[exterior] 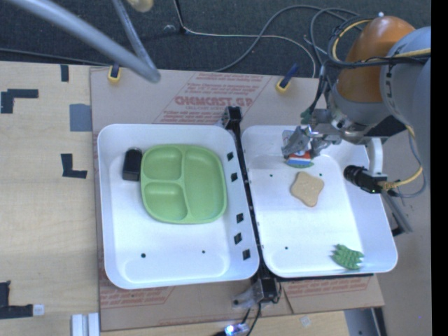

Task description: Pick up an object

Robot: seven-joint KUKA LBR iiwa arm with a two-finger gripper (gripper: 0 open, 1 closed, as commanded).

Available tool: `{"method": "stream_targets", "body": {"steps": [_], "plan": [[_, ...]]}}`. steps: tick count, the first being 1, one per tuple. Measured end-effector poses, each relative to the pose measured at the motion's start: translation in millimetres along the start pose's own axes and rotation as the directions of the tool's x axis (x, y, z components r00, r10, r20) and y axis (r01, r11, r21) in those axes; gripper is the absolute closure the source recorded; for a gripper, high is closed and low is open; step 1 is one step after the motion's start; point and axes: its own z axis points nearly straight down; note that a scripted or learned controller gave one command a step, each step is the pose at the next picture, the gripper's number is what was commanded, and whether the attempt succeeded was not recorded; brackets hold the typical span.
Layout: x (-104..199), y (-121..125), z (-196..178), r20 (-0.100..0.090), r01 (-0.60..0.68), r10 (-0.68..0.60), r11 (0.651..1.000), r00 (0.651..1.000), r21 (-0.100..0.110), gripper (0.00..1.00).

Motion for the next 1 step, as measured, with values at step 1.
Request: {"method": "stream_targets", "body": {"steps": [1], "plan": [[0.0, 0.9, -35.2, -0.001, 0.0, 0.0, 1.0, 1.0, 0.003, 1.0]]}}
